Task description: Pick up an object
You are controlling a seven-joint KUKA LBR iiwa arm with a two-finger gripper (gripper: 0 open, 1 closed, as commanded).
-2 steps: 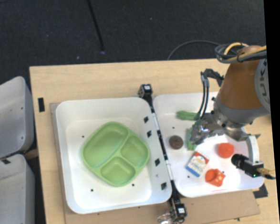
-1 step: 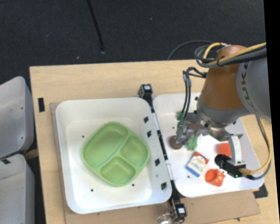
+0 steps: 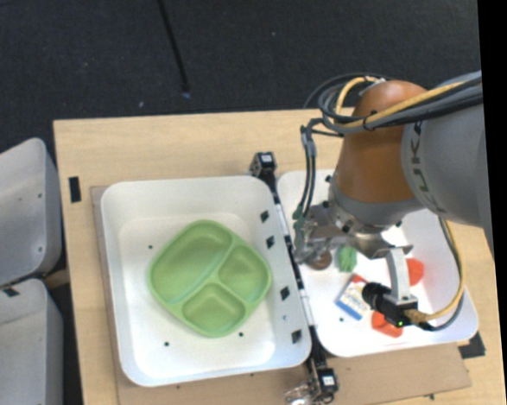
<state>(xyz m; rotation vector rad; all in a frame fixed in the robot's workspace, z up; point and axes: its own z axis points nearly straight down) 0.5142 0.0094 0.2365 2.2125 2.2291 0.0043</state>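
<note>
1 arm [image 3: 406,161] low over right bin [image 3: 443,318]; jaws' state hidden, impossible to tell.

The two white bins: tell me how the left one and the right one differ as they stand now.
The left bin holds one large green divided plate; the right bin holds several small items, orange, green and blue-and-white. The left bin lies open to view, while the arm hangs over the right bin and hides much of it. Both are shallow, white, and set side by side.
</note>
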